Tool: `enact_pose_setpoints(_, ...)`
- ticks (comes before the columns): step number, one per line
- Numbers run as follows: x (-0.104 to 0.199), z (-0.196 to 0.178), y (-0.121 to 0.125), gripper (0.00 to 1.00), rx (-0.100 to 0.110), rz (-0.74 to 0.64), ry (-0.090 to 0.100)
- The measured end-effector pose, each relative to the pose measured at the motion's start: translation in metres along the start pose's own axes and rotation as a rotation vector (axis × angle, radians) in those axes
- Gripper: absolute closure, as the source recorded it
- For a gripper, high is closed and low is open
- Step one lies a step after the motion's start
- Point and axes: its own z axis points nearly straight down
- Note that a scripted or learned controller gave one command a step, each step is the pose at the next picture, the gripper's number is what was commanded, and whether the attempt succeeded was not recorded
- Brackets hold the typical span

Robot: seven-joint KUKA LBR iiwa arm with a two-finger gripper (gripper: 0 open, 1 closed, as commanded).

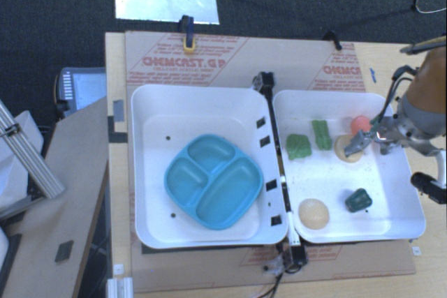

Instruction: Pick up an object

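Note:
The right bin point(391, 220) holds several small objects: a green leafy piece point(298, 146), a green oblong piece point(321, 134), an orange-pink ball point(360, 124), a tan round disc point(345, 150), a dark green lump point(358, 200) and a cream round ball point(313, 213). My gripper point(360, 143) reaches in from the right and hangs over the tan disc, just below the orange-pink ball. Nothing shows between its fingers.
The left bin point(150, 115) holds a blue divided plate point(213, 180). A black divider clip strip point(269, 143) runs between the bins. The arm's grey wrist and orange band point(426, 98) stand over the right bin's right wall. Cardboard lies beneath both bins.

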Motion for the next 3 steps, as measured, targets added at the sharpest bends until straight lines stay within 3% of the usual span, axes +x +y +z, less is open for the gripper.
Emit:
enact_pose_setpoints(1,0.0,0.051,0.001,0.0,-0.002,0.001,-0.001)
enact_pose_setpoints(2,0.0,0.039,0.002,1.0,-0.005,0.001,-0.002)
enact_pose_setpoints(3,-0.002,-0.024,0.008,1.0,-0.008,-0.002,-0.003)
